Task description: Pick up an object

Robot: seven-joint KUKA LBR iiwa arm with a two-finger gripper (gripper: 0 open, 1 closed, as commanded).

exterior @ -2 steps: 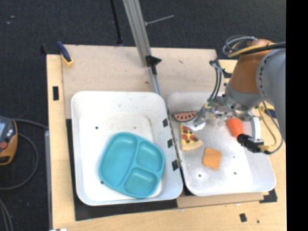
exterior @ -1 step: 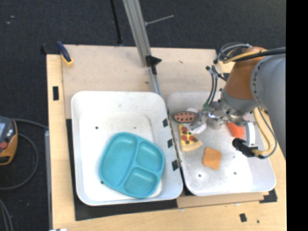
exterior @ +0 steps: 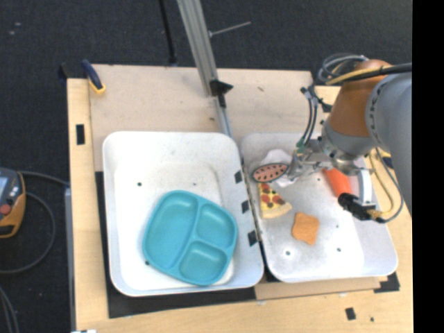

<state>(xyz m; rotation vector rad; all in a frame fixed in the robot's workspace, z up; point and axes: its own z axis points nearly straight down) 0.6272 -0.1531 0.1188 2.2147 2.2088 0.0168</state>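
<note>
Two white bins sit side by side on my tabletop, and the arm [exterior: 361,113] reaches in from the right edge over the right bin [exterior: 374,252]. I see the gripper [exterior: 297,166] low in that bin's far-left part, close to the wall shared with the left bin [exterior: 125,158] — whether it is spread or pressed together I cannot tell, since the wrist hides that part.

Just beside the gripper, on its near-left side, lies a round pink-red toy [exterior: 269,173]. Nearer the front edge, a pizza slice toy [exterior: 272,201] lies against the same wall. An orange chunk [exterior: 305,228] sits toward the middle of the bin, apart from the pizza slice. An orange cylinder [exterior: 337,181] lies under the wrist, right of the gripper.

In the left bin, a teal divided plate [exterior: 190,237] rests toward the front-right corner.

A metal post [exterior: 200,40] rises from the far edge of the tabletop — nothing visibly sits between the gripper's tips.
</note>
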